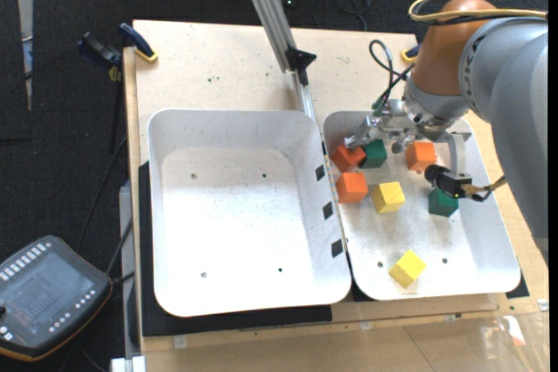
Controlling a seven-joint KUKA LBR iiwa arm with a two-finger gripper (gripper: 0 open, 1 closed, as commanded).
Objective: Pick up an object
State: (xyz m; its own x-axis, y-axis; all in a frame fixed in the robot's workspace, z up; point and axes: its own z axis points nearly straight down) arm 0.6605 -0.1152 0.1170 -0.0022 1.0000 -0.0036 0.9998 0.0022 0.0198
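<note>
Several small cubes lie in the right white bin (488,261). At its far end sit an orange cube (348,158), a dark green cube (375,154) touching it, and another orange cube (421,155). Nearer the middle are a third orange cube (353,186), a yellow cube (389,196) and a green cube (443,203). A second yellow cube (406,267) lies alone near the front. My gripper (405,159) hangs low over the far end, open. One finger is by the green cube, the other by the right green cube, and the orange cube lies between them, not gripped.
The left white bin (166,187) stands beside the right one, their rims meeting in the middle. A slanted metal pole (266,0) crosses the back of the bench. A blue and yellow clamp (131,43) sits at the bench's far left corner.
</note>
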